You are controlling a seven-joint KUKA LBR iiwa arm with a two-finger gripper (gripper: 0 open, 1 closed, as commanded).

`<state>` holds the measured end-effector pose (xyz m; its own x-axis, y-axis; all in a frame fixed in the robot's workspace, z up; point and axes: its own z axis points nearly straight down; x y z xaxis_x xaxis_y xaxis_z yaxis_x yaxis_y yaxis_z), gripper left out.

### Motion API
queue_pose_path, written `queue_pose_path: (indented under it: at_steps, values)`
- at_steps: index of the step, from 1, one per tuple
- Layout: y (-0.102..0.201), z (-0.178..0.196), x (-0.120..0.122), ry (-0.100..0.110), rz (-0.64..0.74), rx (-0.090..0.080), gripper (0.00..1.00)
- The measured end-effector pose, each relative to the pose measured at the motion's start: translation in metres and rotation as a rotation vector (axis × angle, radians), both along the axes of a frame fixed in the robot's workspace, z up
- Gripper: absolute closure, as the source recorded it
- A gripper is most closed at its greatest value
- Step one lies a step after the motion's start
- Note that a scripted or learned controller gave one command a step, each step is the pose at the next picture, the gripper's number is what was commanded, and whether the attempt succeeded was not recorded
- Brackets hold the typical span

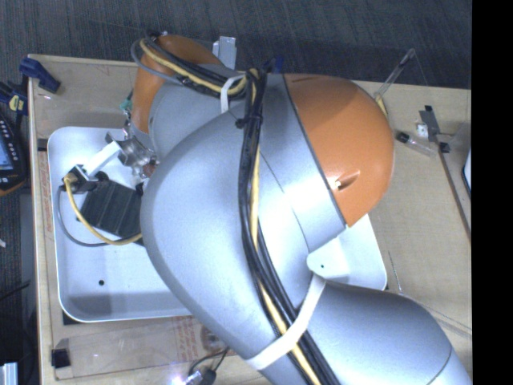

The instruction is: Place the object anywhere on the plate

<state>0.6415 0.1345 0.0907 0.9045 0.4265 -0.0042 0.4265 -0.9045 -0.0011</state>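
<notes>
Reaching in from the right, the big arm [240, 239] lies over most of the two bins. It is smooth, round and grey, like fat pipes joined together, with a shiny orange band [345, 151] shaped like a dome. A bunch of black and yellow cables [255, 215] runs along the arm, and white ties [232, 87] hold it on. The gripper [135, 155] is over the top part of the left bin [56, 215], near the bin's back wall. It looks like small silver metal bits, and the arm hides most of it, so I cannot tell if it is squeezed closed, let go, or holding something. The arm also covers so much that I cannot tell where the object or the plate is, or which way the object points. The left bin is white, smooth and shallow, with round corners, and a tiny dark spot [102, 281] sits on its floor near the front. A bit of the right bin [373, 255] peeks out beside the arm. The bench [417, 199] is pale wood. A blue clamp [36, 72] sits at its back left corner, and thin metal pieces [429, 127] lie on its right side. Some reddish marks [188, 339] like writing are on the wood at the front, but they are too blurry to read.
</notes>
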Motion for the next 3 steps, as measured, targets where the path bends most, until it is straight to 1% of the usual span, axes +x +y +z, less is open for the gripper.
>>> queue_pose_path:
  at_steps: [1, 2, 3]
  values:
    - [-0.064, 0.039, -0.010, 0.001, -0.063, 0.007, 1.00]
    - [-0.025, 0.003, -0.061, -0.002, -0.223, 0.004, 1.00]
    - [-0.061, 0.258, -0.084, -0.007, -0.164, -0.001, 1.00]
